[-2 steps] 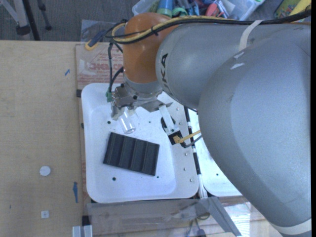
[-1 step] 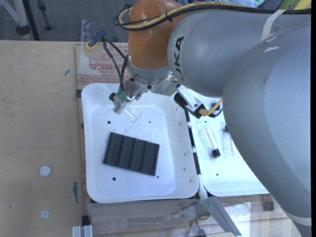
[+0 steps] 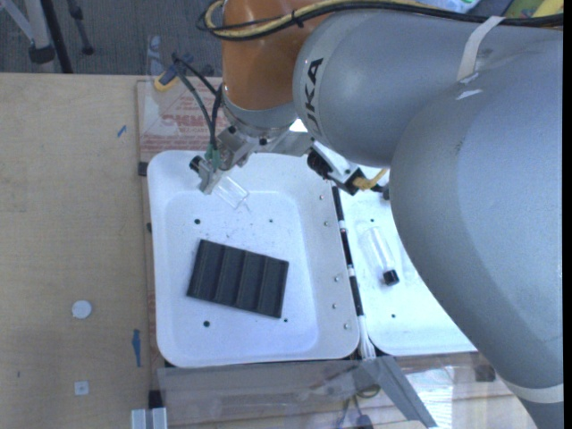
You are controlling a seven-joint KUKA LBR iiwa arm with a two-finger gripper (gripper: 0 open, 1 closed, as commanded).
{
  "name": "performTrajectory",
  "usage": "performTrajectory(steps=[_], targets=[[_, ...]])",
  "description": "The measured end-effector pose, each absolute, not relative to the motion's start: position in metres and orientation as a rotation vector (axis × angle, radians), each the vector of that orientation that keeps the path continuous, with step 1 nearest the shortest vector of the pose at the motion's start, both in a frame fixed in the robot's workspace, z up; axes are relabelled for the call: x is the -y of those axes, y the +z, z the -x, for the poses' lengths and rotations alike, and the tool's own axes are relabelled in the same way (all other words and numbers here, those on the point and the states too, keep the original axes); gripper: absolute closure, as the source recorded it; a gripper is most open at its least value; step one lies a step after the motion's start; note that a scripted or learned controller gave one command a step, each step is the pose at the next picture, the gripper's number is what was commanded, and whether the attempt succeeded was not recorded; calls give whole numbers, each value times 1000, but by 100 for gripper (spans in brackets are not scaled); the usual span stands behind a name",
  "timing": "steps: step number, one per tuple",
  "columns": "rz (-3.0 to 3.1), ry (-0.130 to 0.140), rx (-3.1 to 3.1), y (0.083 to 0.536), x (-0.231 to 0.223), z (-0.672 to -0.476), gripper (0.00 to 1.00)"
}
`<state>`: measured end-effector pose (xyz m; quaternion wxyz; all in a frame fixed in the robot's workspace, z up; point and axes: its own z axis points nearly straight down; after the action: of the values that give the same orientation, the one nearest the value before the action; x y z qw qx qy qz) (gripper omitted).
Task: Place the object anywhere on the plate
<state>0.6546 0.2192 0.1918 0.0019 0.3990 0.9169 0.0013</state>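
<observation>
The pincer (image 3: 211, 173) is seen at the left bin's (image 3: 170, 266) far-left corner; its spread cannot be told. A clear tube (image 3: 379, 254) lies in the right bin (image 3: 402, 329); the dark ribbed plate (image 3: 239, 278) sits mid-left bin, open floor around it.

Grey arm (image 3: 429, 132) reaching in from the right, claw (image 3: 214, 172) low above the left bin's far edge.

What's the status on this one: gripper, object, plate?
Gripper low over left bin's far corner. Dark ridged plate in that bin. Clear tube lying in right bin.
</observation>
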Motion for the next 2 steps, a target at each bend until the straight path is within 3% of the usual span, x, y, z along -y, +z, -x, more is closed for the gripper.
performTrajectory(steps=[1,2], targets=[[-1052,0,-2961,146,-221,-657,100],[-418,6,-3109,172,-218,-655,100]])
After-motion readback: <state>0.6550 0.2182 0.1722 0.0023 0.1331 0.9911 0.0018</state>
